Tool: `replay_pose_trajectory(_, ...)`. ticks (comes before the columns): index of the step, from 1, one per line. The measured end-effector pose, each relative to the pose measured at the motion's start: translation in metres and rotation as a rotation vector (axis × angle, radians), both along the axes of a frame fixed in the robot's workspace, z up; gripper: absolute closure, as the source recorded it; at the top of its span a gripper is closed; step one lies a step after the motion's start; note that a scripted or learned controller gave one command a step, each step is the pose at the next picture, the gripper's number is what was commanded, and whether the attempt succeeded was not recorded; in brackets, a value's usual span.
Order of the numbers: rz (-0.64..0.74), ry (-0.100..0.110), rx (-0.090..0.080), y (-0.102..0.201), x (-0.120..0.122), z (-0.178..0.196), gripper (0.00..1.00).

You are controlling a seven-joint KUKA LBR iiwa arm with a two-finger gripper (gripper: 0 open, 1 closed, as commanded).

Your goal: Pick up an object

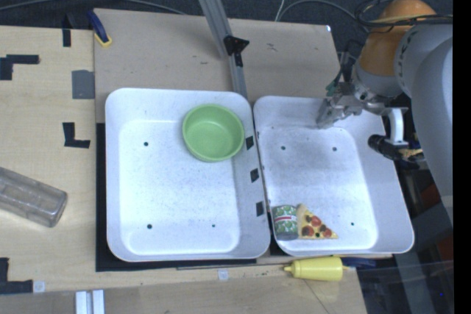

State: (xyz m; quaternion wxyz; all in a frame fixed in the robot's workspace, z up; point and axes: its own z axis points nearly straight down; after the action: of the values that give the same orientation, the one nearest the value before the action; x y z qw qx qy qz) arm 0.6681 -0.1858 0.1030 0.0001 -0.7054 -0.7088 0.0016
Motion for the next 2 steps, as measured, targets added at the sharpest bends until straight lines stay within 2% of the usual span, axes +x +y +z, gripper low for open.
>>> replay_pose_trajectory(1, -0.003, -0.006, 0.001, 0.006, -0.003, 0.046, 1.00)
replay_pose_trajectory(2, -0.003, -0.009, 0.000, 0.009, -0.003, 0.110, 1.00)
